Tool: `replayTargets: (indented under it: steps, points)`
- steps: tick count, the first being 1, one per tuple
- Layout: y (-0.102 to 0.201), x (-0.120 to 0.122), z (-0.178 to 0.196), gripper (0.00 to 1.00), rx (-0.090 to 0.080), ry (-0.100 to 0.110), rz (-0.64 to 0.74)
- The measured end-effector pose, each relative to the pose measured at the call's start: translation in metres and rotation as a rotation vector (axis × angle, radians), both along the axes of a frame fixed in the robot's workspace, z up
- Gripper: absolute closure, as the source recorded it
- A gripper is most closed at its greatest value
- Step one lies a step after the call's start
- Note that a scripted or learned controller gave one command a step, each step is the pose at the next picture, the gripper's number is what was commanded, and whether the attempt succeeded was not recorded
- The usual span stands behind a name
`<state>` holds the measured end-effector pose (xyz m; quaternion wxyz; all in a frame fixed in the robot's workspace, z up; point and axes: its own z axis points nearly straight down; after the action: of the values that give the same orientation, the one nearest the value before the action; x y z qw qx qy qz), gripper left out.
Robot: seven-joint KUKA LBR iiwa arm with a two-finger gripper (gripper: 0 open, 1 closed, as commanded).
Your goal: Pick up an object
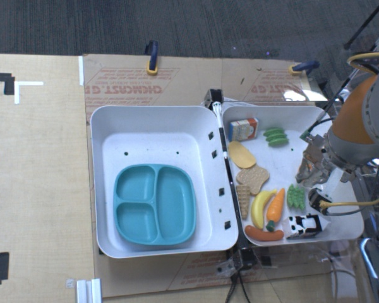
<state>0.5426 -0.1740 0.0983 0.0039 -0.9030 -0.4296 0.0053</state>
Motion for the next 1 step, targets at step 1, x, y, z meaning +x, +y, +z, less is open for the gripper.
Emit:
replayTargets:
  steps: [1]
  points:
    - [-0.0178,0.0612,0.0381,1.0,-0.005,-0.009,-0.196]
